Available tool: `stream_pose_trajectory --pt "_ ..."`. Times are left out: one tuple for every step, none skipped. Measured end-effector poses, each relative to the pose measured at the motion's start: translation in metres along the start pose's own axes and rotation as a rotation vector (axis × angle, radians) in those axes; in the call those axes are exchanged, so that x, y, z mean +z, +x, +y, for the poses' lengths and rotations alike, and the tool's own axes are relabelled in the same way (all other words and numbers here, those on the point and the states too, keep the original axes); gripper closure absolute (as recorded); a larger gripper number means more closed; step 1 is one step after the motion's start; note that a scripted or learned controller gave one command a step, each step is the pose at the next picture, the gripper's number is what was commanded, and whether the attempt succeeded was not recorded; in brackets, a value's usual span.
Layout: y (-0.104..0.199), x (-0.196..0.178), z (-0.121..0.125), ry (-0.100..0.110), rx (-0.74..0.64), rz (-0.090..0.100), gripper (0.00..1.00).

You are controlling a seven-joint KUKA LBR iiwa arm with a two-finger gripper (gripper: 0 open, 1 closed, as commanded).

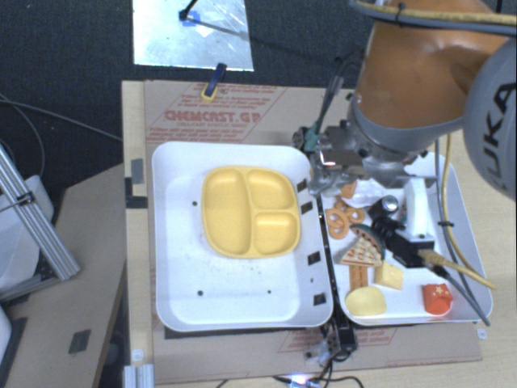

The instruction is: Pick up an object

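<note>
A brown cardboard sheet point(242, 111) with red lettering lies under both bins. Beyond it, a shiny metal plate point(192, 23) rests on dark carpet point(65, 39). An aluminium frame rail point(32, 217) stands at the left edge.

Two white bins point(174, 297), one yellow divided plate point(249, 211), one pizza slice point(363, 251), perhaps two pretzels point(340, 221) (partly hidden), one red piece point(437, 297), two pale yellow pieces point(366, 301).

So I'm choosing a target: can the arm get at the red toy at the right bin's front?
Probably yes: the red toy lies apart from its neighbours in the right white bin, nothing over it.
</note>
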State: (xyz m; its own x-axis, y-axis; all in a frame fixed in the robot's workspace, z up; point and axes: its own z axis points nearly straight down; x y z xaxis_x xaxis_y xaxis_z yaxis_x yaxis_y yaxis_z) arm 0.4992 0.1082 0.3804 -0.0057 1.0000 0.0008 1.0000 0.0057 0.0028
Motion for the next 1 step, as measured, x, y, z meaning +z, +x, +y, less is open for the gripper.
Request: stream_pose_trajectory --pt "-0.0417 -0.083 -0.0124 -0.009 0.008 0.001 1.0"
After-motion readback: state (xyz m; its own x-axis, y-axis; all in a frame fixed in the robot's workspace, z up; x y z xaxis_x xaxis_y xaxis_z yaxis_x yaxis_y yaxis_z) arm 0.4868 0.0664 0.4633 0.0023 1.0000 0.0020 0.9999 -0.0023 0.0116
